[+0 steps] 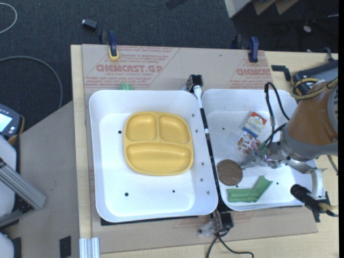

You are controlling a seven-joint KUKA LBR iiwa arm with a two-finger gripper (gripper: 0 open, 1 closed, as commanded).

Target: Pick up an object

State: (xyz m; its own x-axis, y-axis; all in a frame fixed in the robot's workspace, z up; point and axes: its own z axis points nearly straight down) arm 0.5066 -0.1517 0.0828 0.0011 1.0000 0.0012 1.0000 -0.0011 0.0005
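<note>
The right bin holds three loose things. A small white, blue and red packet lies near its middle, a brown round disc sits at its left wall, and a green bent strip rests along the front. My gripper hangs low in this bin, just right of the disc, below the packet and above the green strip. The grey and orange arm behind it covers the bin's right side.
The left bin carries a yellow divided plate. A black strip runs along the wall between the bins. Clamps hold the cardboard-covered bench at its far edge. Black cables loop over the right bin.
</note>
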